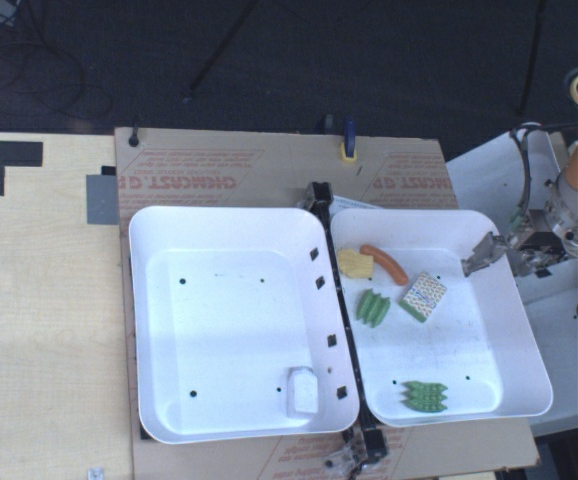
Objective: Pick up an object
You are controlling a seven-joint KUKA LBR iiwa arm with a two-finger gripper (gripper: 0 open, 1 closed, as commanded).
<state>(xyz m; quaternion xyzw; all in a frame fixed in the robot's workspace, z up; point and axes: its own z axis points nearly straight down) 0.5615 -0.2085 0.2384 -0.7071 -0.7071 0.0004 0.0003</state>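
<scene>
The right bin (529, 368) holds a yellow block (355, 263), an orange sausage (384, 263), a small green piece (373, 308), a white speckled box (422, 296) and a green pod-like toy (425, 397). In the left bin (169, 238) a white object (302, 390) lies near the front right corner. My gripper (481, 256) hangs over the right bin's right rim, to the right of the speckled box and apart from every object. Nothing shows in its grasp.
A black divider clip strip (331, 298) runs between the two bins. Both bins rest on a cardboard sheet (229, 168). A pale wooden bench top (39, 318) lies to the left, and cables hang at the right behind the arm (549, 238).
</scene>
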